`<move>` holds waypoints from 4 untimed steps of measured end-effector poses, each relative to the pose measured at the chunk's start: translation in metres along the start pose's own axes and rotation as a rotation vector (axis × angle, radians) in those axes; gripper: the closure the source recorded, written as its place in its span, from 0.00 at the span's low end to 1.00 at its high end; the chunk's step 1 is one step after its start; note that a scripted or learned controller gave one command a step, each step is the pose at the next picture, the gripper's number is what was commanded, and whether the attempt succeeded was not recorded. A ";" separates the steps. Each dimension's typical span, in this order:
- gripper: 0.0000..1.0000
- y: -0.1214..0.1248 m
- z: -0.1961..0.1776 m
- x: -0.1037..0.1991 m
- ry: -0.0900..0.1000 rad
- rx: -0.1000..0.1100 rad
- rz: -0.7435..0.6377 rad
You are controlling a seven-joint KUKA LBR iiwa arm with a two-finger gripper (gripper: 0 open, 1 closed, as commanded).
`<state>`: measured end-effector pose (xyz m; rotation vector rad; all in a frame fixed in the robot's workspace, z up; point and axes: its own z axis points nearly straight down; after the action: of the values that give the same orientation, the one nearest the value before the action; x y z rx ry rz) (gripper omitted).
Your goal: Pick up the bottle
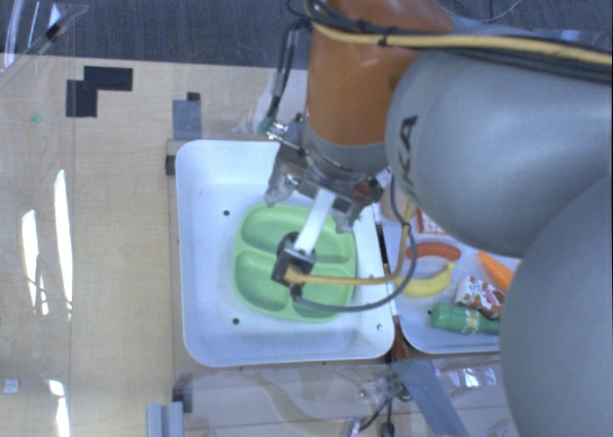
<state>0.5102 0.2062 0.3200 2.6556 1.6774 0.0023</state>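
The hand (324, 197) is held pointing down over a green divided plastic tray (255, 245) in the left shallow white bin (206, 197). Whether it is open or closed cannot be told.

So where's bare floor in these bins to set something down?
Left bin: bare floor between the green tray and its left wall, plus a strip along the near wall. Right bin is crowded: banana, bottle and packet lie close together.

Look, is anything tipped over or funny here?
Yes. The green bottle lies on its side in the right-hand bin, beside a banana, instead of standing up. Nothing looks spilled or broken.
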 end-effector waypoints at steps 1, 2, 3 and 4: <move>0.00 -0.028 0.210 0.017 0.002 0.001 -0.154; 0.00 0.048 0.141 0.055 0.002 -0.001 -0.261; 0.00 0.057 0.174 -0.019 -0.001 0.001 -0.197; 0.00 0.082 0.136 -0.090 0.000 0.000 -0.085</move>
<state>0.5460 0.0898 0.1844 2.5817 1.7885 0.0027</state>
